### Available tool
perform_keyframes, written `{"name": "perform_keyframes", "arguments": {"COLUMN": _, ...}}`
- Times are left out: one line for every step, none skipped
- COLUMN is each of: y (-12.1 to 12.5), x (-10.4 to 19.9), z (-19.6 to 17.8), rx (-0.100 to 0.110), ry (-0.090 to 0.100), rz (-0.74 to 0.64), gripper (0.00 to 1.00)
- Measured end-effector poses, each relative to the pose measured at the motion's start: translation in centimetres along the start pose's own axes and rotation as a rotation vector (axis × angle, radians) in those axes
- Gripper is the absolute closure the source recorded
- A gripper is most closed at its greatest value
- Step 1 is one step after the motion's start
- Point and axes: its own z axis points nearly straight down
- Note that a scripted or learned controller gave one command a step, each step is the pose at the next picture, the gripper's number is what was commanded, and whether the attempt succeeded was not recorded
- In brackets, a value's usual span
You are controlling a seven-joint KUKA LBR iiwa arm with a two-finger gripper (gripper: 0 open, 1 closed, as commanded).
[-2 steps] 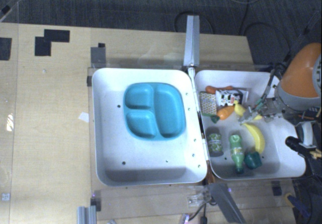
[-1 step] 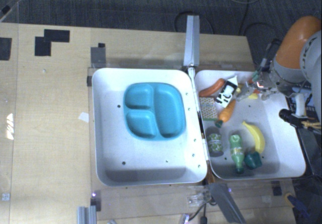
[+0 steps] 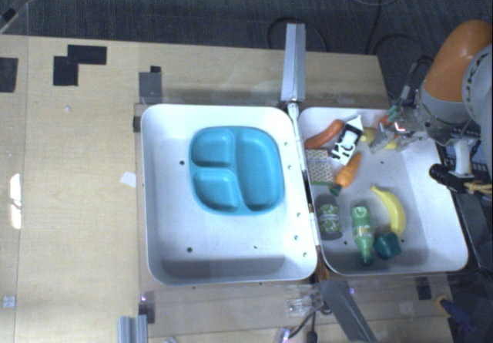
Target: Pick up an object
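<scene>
The right bin (image 3: 431, 179) holds several small objects. An orange sausage (image 3: 325, 134) and a black-and-white box (image 3: 347, 145) lie at its far left. Nearer the front are an orange carrot (image 3: 348, 170), a banana (image 3: 391, 209), a green bottle (image 3: 362, 232), a teal piece (image 3: 388, 245) and a dark can (image 3: 329, 220). My gripper (image 3: 391, 130) hangs low over the bin's far right corner, right of the box, by a small yellow object (image 3: 387, 142). Nothing is visibly held.
The left bin (image 3: 166, 203) bears a blue divided plate (image 3: 235, 169). A metal post (image 3: 293, 64) stands behind the gap between the bins. A patterned card (image 3: 321, 168) lies against the right bin's left wall. The arm (image 3: 462, 79) covers the bench's right edge.
</scene>
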Motion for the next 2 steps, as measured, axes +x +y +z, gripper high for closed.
{"name": "perform_keyframes", "arguments": {"y": 1.3, "x": 2.8, "z": -10.0, "rx": 0.003, "ry": 0.000, "rz": 0.183, "gripper": 1.00}}
{"name": "perform_keyframes", "arguments": {"y": 1.9, "x": 9.1, "z": -16.6, "rx": 0.004, "ry": 0.000, "rz": 0.176, "gripper": 1.00}}
